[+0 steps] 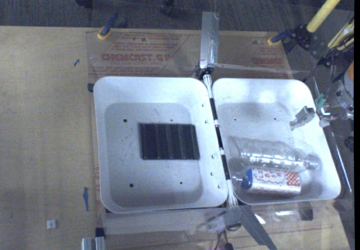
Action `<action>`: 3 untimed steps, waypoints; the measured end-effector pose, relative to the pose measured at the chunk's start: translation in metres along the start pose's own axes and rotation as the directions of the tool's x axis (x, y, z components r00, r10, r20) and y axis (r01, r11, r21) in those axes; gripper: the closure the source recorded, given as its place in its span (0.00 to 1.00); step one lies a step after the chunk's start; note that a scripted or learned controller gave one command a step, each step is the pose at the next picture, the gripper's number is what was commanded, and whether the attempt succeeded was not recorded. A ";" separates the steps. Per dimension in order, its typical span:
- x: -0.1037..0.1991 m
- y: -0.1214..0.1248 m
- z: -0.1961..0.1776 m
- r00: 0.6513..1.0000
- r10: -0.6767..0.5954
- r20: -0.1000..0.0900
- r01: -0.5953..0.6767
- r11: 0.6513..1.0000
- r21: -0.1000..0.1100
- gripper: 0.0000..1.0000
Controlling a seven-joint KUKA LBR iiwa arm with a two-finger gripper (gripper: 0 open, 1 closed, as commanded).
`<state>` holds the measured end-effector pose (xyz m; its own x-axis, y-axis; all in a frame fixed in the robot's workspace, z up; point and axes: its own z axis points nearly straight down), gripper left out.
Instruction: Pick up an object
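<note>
The wooden tabletop (pixel 39 130) carries two shallow white bins side by side. The left bin (pixel 112 102) holds a dark ribbed rectangular pad (pixel 169 141) lying flat near its middle. The right bin (pixel 264 102) holds two things, both in its lower half: a clear plastic bottle (pixel 278 160) lying on its side with its cap end toward 3 o'clock, and — just beside it toward 6 o'clock — a can with a blue end and a red-and-white label (pixel 273 180), also on its side, close to the bin's near wall. The bottle and the can lie alongside each other; whether they touch is hard to say.

A metal post (pixel 208 40) stands at 12 o'clock where the two bins meet, and a yellow-handled clamp (pixel 107 28) grips the board behind the left bin.

The jaws (pixel 302 117) hang over the right bin's 3 o'clock side, near its right wall, reaching in from the arm at the edge. Whether they are apart or together cannot be told — they show as a small pale blur. The bottle lies toward 7 o'clock of them, apart from them, and the can farther on in the same direction.
</note>
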<state>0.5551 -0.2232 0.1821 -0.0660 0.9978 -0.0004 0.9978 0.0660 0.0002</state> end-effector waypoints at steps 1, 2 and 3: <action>0.032 -0.018 -0.025 0.984 0.176 -0.002 -0.176 0.984 0.002 0.00; 0.014 -0.067 0.038 0.972 0.235 0.003 -0.235 0.972 -0.028 0.00; 0.083 0.019 0.094 0.989 0.147 0.000 -0.147 0.989 -0.008 0.00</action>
<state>0.5682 -0.1388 0.0877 0.0818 0.9966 -0.0003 0.9966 -0.0818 0.0088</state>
